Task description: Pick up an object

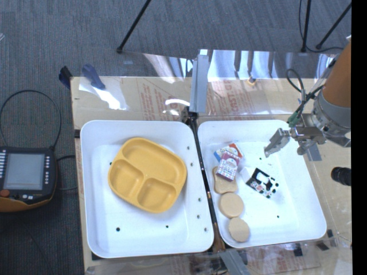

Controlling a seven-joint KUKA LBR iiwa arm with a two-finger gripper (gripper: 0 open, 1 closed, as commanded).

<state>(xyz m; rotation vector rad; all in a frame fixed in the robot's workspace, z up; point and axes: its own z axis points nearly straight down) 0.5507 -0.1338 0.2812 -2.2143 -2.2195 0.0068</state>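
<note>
Looking down from the fixed camera, you see the tool [291, 143] hanging over the right bin [298, 211], near its far right part, on a grey arm [335, 105] with an orange band that comes in from the right. Its two metal fingers stand spread apart, one angled out to the left and one on the right, and nothing sits between them, so the tool is released and grasps nothing.

Below and to the left of the tool, a small flat black-and-white packet [262, 183] lies tilted on the smooth white floor of the bin. Further left of the tool, a small carton [229, 160] with red, white and blue print lies on its side close to the bin's left wall. Just beneath the carton, three flat tan discs [231, 205] run in a line toward the near edge; the topmost is partly covered by the carton, and the lowest sits close to the near rim. They look matte and round, like biscuits.

Directly under the tool and toward the near right corner, the bin floor is bare white, giving you open room there. The bin's rim is rounded and shallow.

Far to the left of the tool, the left bin [97, 222] holds a yellow plastic tray [147, 174] with three compartments and rounded corners, turned at an angle, with white floor around it on all sides.

Both bins rest on the desk [143, 96], whose far part is glossy and reflective. Left of the desk, a handheld pendant [26, 173] with a screen lies on the dark carpet.
</note>
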